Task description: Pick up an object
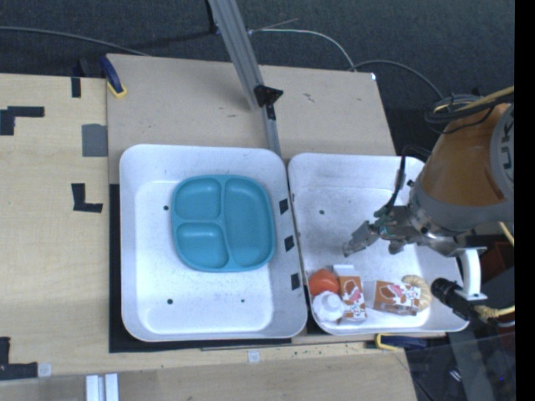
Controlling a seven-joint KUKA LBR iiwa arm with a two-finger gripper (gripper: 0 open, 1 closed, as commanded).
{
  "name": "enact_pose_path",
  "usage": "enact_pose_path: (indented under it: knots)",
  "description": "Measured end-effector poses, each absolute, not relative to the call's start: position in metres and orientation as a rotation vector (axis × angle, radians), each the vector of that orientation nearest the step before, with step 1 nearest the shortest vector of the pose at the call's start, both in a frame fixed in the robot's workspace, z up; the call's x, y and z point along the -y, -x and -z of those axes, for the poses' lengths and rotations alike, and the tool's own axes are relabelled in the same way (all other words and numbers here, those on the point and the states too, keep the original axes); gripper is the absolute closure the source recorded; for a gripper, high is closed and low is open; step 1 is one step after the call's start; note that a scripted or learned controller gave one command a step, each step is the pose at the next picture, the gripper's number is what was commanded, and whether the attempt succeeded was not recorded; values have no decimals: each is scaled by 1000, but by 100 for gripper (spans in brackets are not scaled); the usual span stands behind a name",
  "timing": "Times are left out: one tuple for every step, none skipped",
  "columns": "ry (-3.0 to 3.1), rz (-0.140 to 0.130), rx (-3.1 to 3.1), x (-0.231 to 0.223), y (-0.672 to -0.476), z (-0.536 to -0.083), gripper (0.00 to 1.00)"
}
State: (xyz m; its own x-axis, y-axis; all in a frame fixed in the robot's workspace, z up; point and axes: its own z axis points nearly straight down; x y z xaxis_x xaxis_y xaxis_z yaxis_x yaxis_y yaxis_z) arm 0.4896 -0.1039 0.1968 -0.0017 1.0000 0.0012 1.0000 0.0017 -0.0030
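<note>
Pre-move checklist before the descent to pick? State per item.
1. Targets in reach: ok. An orange ball, a small carton and a printed packet lie along the right bin's near edge.
2. Gripper over a target: not ok. It hangs over bare bin floor, up and left of the packet.
3. Nothing between the fingers: ok, nothing shows there.
4. Finger opening: cannot tell at this angle.
5. Clutter: not ok. Ball, carton and a white object sit touching; the packet stands slightly apart, so it may be the cleaner pick.
6. Left bin: ok, its blue divided plate is clear of the arm.
</note>
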Motion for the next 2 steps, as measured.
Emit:
enact_pose_path:
  knots:
    - [2218,-2,2222,104,-490,-197,0]
    - [2217,-9,2217,111,-486,-136,0]
